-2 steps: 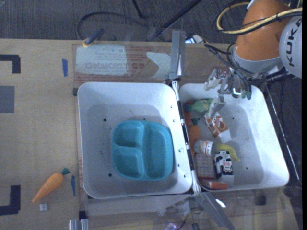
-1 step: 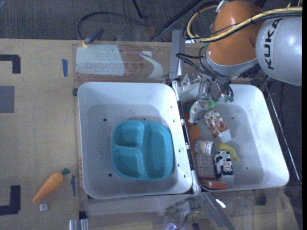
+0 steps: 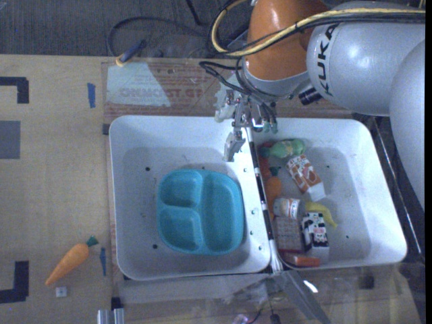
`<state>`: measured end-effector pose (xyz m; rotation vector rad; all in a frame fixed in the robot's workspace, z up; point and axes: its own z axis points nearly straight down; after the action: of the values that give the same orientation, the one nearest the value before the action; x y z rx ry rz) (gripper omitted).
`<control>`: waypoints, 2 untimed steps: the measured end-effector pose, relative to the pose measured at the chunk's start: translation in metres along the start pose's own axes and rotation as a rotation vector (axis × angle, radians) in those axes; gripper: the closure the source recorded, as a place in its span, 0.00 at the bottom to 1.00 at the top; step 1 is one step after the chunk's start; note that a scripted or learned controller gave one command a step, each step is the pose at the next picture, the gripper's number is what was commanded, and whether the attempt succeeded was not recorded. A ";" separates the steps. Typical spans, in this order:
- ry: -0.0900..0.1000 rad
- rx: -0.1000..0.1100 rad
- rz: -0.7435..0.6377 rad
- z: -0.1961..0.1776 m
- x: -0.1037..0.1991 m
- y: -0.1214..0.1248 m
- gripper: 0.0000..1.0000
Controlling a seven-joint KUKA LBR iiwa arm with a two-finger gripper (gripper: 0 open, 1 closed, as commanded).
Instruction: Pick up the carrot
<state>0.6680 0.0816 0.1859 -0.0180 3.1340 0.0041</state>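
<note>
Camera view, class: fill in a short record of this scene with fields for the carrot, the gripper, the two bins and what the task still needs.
carrot: lying on the wooden bench, outside both bins, near the view's lower left corner
gripper: hanging over the far end of the divide between the bins, nowhere near the carrot
left bin: holds a blue divided plate
right bin: holds a pile of toy foods and small cartons along its left side
task status: carrot not yet picked up
</note>
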 end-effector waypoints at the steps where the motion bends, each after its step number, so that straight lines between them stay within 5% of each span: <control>1: -0.002 0.001 -0.224 -0.041 0.000 -0.062 0.00; 2: -0.001 0.001 -0.599 -0.031 0.001 -0.160 0.00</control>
<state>0.6685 -0.0789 0.2167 -0.9415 2.9877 -0.0011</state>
